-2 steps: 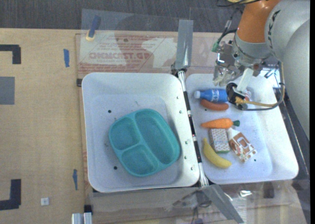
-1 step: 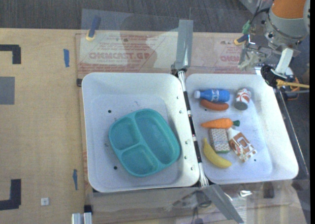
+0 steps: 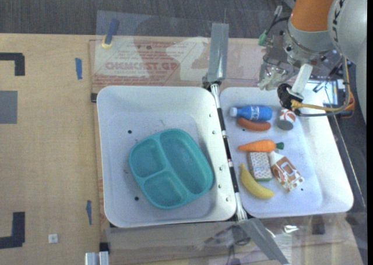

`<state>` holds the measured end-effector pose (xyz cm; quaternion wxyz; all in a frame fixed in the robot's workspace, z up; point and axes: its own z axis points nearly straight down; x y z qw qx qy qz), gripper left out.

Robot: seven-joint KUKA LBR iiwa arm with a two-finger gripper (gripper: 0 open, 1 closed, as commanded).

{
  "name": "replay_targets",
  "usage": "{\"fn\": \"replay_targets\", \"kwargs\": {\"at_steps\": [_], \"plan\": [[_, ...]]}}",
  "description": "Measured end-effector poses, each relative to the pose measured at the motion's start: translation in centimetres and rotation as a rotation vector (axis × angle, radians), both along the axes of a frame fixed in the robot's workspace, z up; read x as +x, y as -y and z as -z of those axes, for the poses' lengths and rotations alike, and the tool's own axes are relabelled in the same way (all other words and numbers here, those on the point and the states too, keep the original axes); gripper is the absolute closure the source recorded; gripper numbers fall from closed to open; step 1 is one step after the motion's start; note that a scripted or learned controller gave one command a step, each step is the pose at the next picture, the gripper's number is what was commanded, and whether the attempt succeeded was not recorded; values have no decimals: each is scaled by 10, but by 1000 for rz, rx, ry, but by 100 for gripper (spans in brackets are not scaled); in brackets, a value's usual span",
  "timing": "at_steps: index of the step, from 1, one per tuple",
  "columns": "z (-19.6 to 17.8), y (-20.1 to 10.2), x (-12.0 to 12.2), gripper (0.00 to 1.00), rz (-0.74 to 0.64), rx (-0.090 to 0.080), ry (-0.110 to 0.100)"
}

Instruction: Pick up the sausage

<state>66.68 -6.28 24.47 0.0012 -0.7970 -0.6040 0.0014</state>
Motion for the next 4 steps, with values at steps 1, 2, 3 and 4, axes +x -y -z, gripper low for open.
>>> {"fn": "replay_targets", "kwargs": {"at_steps": [1,2,3,4], "plan": [[60,-85,-1,100,-7,0,1],[60,-48,-43,100,-43,1,1],[60,-41,-97,100,-363,2,1],[53,-41,-98,100,-930,2,4]]}}
